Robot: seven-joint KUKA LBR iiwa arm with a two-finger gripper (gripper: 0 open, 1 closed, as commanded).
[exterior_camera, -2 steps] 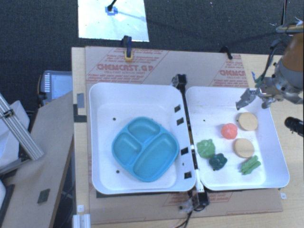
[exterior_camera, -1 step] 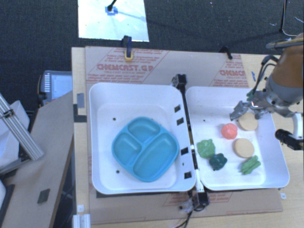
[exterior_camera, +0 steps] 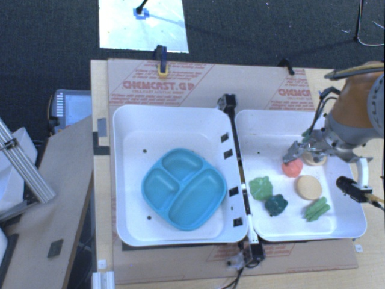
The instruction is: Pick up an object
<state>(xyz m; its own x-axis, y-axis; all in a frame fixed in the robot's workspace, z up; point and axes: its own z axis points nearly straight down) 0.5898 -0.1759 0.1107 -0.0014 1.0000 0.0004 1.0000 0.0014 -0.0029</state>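
1. From my station I see the gripper (exterior_camera: 299, 153) low in the right bin (exterior_camera: 264, 122), near its middle. I cannot tell how wide it stands, so I report its state as undetermined. Nothing is visibly held.
2. The nearest candidate is the red piece (exterior_camera: 292, 168), touching or just below the gripper tip. I take it as the target.
3. Other items in the same bin: a tan disc (exterior_camera: 308, 187) just beside the red piece toward the bin's front right; a light green lump (exterior_camera: 261, 188) and a dark green lump (exterior_camera: 276, 205) toward the front left; a green pod (exterior_camera: 317, 209) near the front right corner.
4. The left bin (exterior_camera: 126, 161) carries a blue tray (exterior_camera: 183, 188).
5. Handling judgement: the red piece looks like small toy food, likely light, rounded and smooth, so prone to squirting out of a pinch. I would take it across its widest middle, coming straight down.
6. Risk: the tan disc sits close; a finger may nudge it.
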